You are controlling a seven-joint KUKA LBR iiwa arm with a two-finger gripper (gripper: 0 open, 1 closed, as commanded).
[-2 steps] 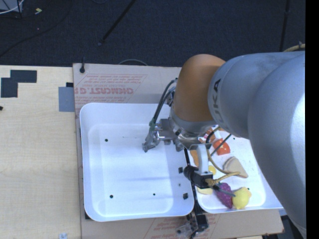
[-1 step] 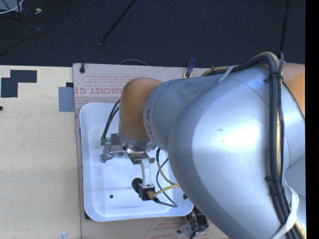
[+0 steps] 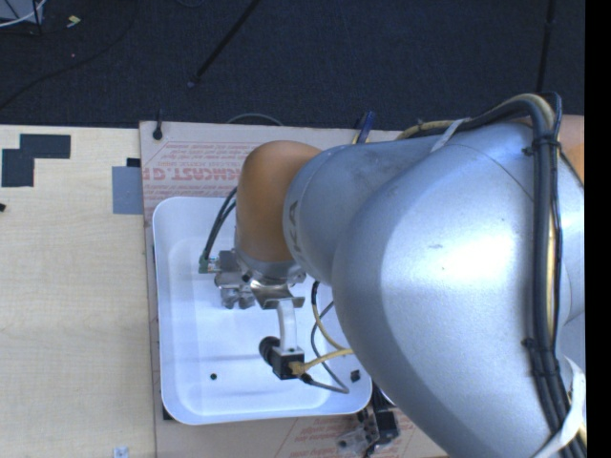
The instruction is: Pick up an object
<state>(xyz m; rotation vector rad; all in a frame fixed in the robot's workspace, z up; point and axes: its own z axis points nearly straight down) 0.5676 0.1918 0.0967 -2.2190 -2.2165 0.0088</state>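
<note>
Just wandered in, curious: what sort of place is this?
Probably a robotics lab: a big grey robot arm over a shallow white bin on a plywood bench, cables on the floor.

We see the grey arm (image 3: 449,284) stretched over the white bin (image 3: 177,351), its gripper (image 3: 241,297) above the bin's middle, a small dark speck (image 3: 213,377) nearby.

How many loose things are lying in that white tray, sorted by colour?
Black: 2, a small speck and a larger piece in the white bin.
Total: 2 in view; the arm covers part of the bin.
</note>
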